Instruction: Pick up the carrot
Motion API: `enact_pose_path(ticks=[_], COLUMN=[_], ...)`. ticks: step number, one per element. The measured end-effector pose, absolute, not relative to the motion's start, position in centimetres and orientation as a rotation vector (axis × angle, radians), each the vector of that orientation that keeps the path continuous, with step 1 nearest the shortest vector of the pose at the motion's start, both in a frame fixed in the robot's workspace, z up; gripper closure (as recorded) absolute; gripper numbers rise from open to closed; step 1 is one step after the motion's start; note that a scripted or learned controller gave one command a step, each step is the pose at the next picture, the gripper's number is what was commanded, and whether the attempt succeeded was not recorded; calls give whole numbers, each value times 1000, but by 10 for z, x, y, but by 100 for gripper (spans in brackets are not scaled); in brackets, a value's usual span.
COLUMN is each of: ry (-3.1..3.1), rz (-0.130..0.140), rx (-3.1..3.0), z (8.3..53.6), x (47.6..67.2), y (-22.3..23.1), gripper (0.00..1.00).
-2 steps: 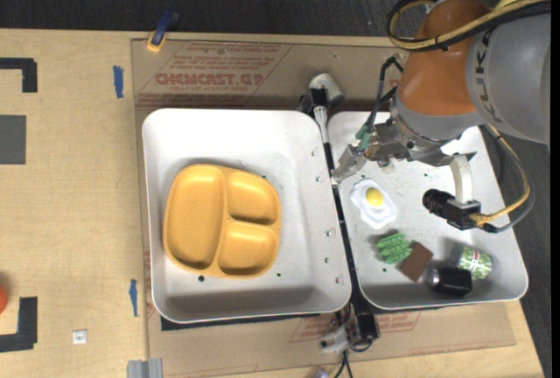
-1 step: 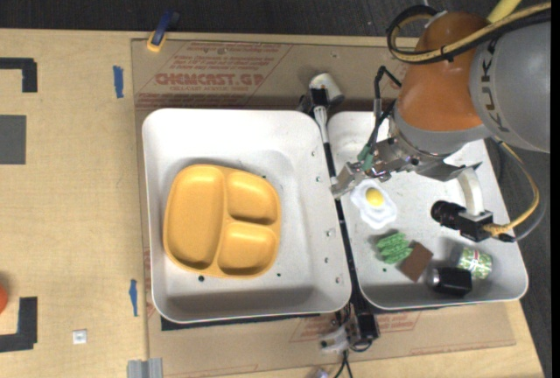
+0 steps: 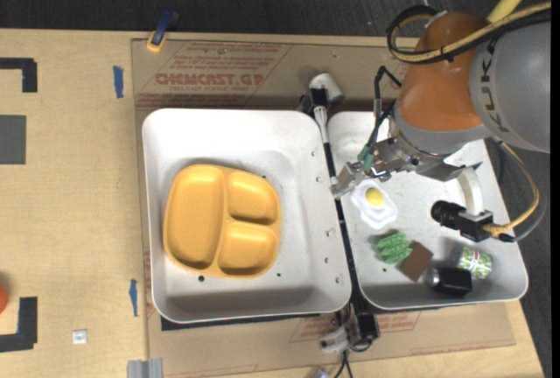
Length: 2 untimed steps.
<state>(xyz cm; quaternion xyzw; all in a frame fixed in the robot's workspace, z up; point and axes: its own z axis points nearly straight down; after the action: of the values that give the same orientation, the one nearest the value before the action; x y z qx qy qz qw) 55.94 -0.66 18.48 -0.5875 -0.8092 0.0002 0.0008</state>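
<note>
The arm (image 3: 472, 79) reached in from the right over the far part of the right bin (image 3: 512, 284). Its gripper (image 3: 371, 164) hung low near that bin's left wall, just on the far side of a toy fried egg (image 3: 374, 203). Whether the claw was released or clenched could not be told, since the wrist covered it from above. Nothing could be seen held in it.

I could not pick out the carrot with any certainty. Nearer in the right bin lay a green piece (image 3: 390, 244), a brown block (image 3: 415, 261) touching it, a green can (image 3: 475, 262) and a dark thing (image 3: 451, 281) beside the can; none of them read as a carrot. It may have lain under the arm. A small orange-red shape (image 3: 3, 298) sat at the bench's left edge, too cut off to name. The left bin (image 3: 166, 136) held a yellow divided plate (image 3: 222, 220).

The step in hand looked like the approach or descent, with the grasp itself not yet shown. The next move would call for the carrot to be between the jaws before closing, then a straight lift clear of the egg and the bin wall.
</note>
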Motion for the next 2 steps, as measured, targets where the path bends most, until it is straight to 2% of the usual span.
enact_pose_path(ticks=[2], ry=[-2541], rz=[1], rx=[-1845], z=[185], x=[559], y=[-7], gripper=[0])
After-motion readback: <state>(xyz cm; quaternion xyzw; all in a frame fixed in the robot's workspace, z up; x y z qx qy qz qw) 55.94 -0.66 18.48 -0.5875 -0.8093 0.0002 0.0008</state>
